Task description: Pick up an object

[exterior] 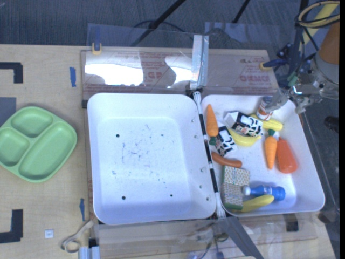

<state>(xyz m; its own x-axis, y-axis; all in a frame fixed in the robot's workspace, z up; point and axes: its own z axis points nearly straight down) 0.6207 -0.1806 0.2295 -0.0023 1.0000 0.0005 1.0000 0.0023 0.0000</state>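
The right bin (310,185) holds several items. Among them are an orange carrot (212,121), a cow-patterned toy (248,126) on a yellow banana (245,140), a second carrot (270,150), a red-orange lump (286,159), a red chili (227,159), a patterned box (236,185), a blue bottle (265,192) and a small red-banded jar (264,110). My gripper (285,104) hangs over the bin's far right corner, just right of the jar. It is open, and nothing is between its fingers.
The left bin (145,150) lies beside the right one, with a raised divider between them. A green sectioned plate (35,142) rests on the bench at the far left. A clear plastic wall stands behind both bins. Cables hang at the top right.
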